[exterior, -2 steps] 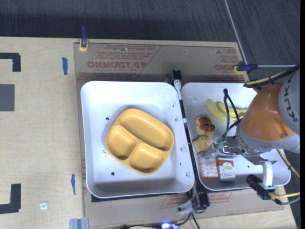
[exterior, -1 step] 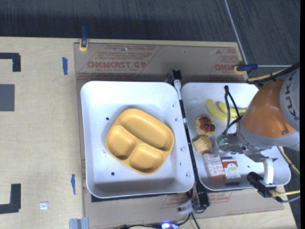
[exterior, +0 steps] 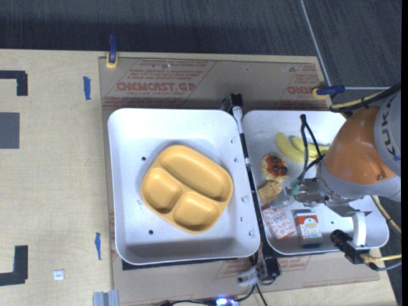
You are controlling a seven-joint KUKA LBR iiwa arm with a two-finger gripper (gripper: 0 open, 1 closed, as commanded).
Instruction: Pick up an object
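I'm over the right bin [exterior: 380, 234], arm [exterior: 360, 158] coming in from the right, wrist low above the clutter. Gripper [exterior: 305, 193] sits roughly mid-bin, mostly under my own orange band, so I can't tell what state it's in. Nothing visibly held.

Left bin [exterior: 121, 171] holds a yellow three-compartment tray [exterior: 186, 187], lying flat. Too wide and smooth-rimmed for a two-finger pinch; I'd skip it.

Candidates in the right bin:
- banana [exterior: 290, 148], far side, partly behind the wrist. Looks like a plastic toy: light, stiff, slick curved skin. Take it across the narrow middle, not the tips, or it'll roll out.
- red round item [exterior: 275, 166], just in front of the banana. Small, probably light; can't tell what it is.
- tan lump [exterior: 271, 190], near the left wall, just beside the gripper. Irregular shape, uncertain grip.
- flat packet [exterior: 278, 222], white with red print, lying flat at the near left. Thin and likely floppy; hard to get a finger under.
- small box [exterior: 310, 228], white, red and blue, just right of the packet. Stiff, flat parallel sides, light. Best bet: close across its short width, from above.

Items are packed close, several touching. Main risk, as I judge it: nudging a neighbour or pinching two at once. The tan lump is closest to me; the box is the cleanest grasp.
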